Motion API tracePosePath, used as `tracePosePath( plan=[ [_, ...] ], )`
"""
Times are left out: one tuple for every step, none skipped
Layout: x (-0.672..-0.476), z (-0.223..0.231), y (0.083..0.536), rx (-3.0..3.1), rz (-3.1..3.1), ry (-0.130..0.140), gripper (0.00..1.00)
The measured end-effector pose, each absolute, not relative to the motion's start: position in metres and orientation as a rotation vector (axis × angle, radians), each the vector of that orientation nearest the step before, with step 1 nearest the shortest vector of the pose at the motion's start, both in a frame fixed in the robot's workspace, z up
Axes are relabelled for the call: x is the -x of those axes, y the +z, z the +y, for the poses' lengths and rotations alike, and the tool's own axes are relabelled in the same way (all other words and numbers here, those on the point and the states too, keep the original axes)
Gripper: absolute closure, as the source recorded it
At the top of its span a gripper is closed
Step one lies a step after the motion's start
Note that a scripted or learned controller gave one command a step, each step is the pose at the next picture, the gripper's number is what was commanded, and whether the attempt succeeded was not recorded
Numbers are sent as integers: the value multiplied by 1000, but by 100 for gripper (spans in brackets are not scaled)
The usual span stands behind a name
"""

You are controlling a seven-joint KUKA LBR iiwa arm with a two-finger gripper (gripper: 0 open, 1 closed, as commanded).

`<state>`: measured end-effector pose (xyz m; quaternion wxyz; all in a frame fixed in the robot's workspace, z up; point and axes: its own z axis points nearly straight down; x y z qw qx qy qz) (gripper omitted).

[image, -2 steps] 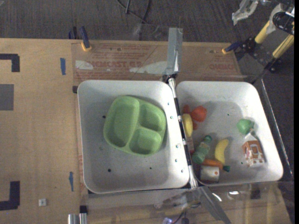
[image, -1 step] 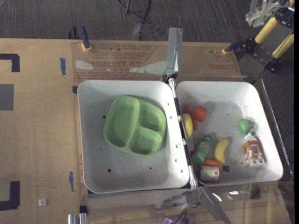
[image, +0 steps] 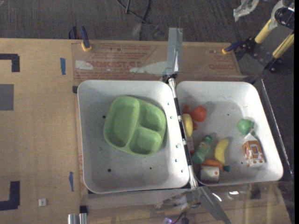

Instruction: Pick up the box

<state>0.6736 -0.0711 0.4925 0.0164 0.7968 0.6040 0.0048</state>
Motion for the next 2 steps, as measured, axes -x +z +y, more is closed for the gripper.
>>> tracePosePath(
  plan=[
    [-647,-109,435,-2680,1642,-2,0],
    [-648,-108,446,-2676,1644,0,100]
  ],
)
